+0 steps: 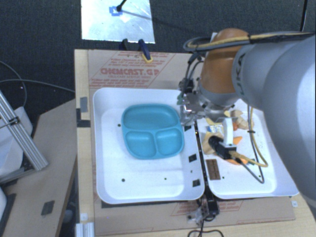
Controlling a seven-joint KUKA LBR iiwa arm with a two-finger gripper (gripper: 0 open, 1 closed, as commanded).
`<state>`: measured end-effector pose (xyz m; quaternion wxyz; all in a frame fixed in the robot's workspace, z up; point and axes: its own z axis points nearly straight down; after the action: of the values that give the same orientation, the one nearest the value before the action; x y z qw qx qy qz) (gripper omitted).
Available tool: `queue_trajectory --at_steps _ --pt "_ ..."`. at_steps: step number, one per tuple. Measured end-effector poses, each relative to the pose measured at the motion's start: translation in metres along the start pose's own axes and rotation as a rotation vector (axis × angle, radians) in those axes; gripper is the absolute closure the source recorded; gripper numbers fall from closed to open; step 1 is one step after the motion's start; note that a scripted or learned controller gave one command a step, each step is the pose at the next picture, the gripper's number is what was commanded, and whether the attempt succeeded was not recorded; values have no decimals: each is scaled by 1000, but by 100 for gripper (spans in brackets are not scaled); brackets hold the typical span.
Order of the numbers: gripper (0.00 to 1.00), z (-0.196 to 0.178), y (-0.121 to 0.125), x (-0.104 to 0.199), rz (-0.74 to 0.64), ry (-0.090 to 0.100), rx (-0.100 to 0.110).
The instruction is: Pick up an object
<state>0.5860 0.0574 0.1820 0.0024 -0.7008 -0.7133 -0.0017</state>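
Observation:
The left white bin (148,181) holds a blue three-compartment plate (150,131). In the right white bin (256,184) several small things lie partly hidden under the arm: a tan piece (238,115), an orange piece (242,125), a small blue-and-white packet (214,128) and a flat brown piece (213,169). My gripper (189,112) hangs low over the divider between the bins, at the plate's right rim. The wrist with its orange band (219,73) covers the gripper from above. I see nothing held.
Both bins rest on a cardboard sheet (128,70) with a blue clamp (144,51) at its far edge. A shiny square sheet (117,14) lies behind. An aluminium rail (19,132) stands at the left. The big grey arm (281,83) overhangs the right bin.

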Motion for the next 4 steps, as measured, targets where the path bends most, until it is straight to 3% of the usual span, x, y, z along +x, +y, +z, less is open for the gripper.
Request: queue_trajectory --at_steps 1,2,4 --pt "100 -1 76 -103 21 -11 -6" --pt "100 0 54 -39 9 -5 2" --pt "100 1 -36 38 10 -5 6"
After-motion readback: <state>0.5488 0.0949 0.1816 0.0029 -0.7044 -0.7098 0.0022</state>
